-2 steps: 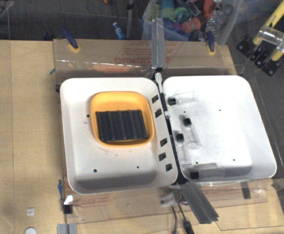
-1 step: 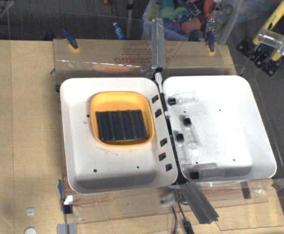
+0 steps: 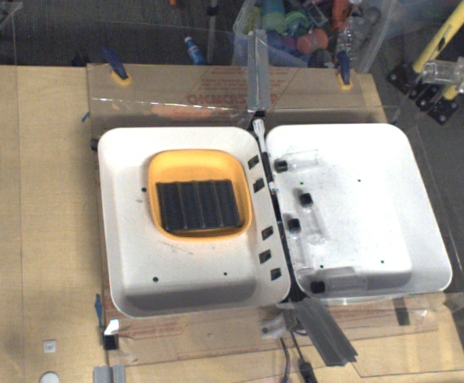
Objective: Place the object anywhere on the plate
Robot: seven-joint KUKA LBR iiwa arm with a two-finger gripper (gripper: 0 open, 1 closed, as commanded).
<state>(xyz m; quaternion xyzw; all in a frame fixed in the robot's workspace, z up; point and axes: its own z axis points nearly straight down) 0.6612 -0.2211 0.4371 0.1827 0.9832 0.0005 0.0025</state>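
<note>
Side by side on the wooden bench (image 3: 25, 214), two shallow white plastic bins (image 3: 124, 238), in the left one a rounded-square orange plate (image 3: 167, 166) ringed by bare white floor, flat within its rim a dark ribbed rectangular slab (image 3: 198, 206), well left of and below the gripper (image 3: 443, 74) past the right bin's far corner.

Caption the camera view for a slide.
A dark ribbed object lies on the yellow plate in the left white bin; right bin beside it.
</note>
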